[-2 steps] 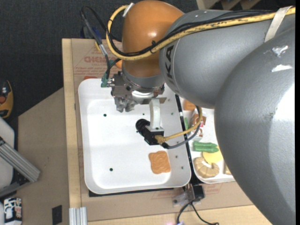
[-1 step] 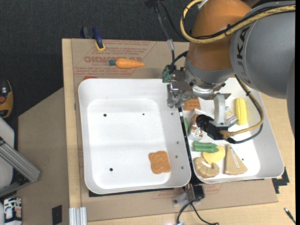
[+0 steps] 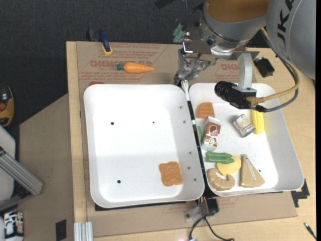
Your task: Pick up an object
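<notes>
My gripper (image 3: pixel 184 76) hangs over the far end of the divider between the two white bins, just above their top rims. The left bin (image 3: pixel 100 134) holds an orange waffle-like square (image 3: pixel 170 173) near its front right corner. In the right bin (image 3: pixel 288 154) lie an orange bread piece (image 3: pixel 204 109), a small milk carton (image 3: pixel 211 133), a grey box (image 3: pixel 244 125), a yellow corn cob (image 3: pixel 258 120), a green bean pod (image 3: pixel 219 157), a croissant (image 3: pixel 220 181) and a tan wedge (image 3: pixel 250 172). Nothing shows in the gripper.
A toy carrot (image 3: pixel 136 68) lies on the cardboard behind the left bin, with a blue and yellow clip (image 3: pixel 105 43) further back. A black cylinder (image 3: pixel 233 94) on the arm, with a yellow cable, overhangs the right bin's far side.
</notes>
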{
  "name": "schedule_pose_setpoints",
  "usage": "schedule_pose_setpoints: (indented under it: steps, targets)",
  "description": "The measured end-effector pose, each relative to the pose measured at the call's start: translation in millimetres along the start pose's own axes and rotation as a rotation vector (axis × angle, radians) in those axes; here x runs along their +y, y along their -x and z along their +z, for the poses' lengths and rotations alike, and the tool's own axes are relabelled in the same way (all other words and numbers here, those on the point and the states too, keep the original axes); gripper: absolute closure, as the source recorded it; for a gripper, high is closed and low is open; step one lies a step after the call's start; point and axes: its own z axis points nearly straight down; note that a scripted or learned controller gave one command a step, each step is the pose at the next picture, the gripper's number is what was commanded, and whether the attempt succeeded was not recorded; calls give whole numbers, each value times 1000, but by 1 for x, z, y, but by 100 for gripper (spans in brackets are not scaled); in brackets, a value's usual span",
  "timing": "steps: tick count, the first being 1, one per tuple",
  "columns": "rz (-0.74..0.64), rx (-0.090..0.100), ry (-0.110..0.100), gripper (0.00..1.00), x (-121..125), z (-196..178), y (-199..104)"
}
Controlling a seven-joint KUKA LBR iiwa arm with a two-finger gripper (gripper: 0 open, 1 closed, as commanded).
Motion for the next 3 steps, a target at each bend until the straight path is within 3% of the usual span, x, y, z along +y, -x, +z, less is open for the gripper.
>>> schedule_pose_setpoints:
  steps: [1,2,3]
  targets:
    - [14,-6,-21,100,-21,29,95]
    - [0,-1,-1,100,-47,-88,67]
    - [0,-4,-28,100,-94,-3,35]
